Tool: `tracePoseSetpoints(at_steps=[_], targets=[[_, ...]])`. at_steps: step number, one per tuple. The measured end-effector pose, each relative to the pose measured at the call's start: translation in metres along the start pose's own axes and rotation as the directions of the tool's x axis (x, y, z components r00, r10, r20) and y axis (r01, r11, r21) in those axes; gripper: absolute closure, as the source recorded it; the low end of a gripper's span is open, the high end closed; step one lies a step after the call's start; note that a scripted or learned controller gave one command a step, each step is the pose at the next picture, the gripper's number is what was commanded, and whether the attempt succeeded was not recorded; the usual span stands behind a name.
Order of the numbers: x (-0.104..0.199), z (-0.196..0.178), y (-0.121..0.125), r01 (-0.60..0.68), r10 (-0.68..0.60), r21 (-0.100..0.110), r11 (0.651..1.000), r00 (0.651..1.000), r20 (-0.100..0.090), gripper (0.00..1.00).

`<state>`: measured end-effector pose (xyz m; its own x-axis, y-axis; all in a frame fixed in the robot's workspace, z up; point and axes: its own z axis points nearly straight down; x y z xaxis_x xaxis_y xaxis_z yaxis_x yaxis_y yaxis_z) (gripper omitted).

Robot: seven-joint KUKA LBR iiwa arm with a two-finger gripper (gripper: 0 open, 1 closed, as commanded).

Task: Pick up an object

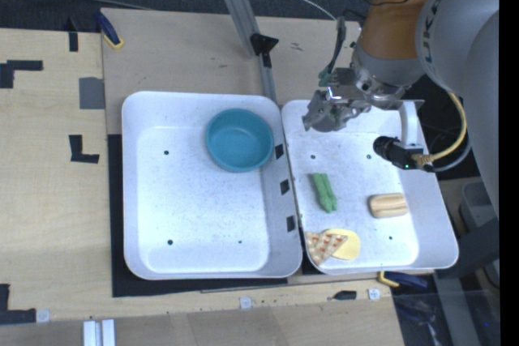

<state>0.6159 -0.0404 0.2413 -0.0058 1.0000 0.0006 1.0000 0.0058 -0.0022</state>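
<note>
Pale wooden bench with two white bins

The flat, pale tan wooden bench [49, 174] carries two shallow white plastic bins side by side on a black mat [116, 215] whose dark edge shows along their left and front sides. The left bin [154, 247] and the right bin [430, 247] touch along their inner rims. Short black tape marks [79, 148] lie on the bare wood at the left, and a grey square patch [92, 91] sits beside them.
</note>
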Motion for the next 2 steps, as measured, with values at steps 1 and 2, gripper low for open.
tracePoseSetpoints(at_steps=[1,2], targets=[[0.053,-0.006,0.009,0.001,-0.001,-0.002,1.0,1.0,-0.001,1.0],[0.1,0.0,0.005,-0.001,0.001,0.001,1.0,1.0,0.001,1.0]])
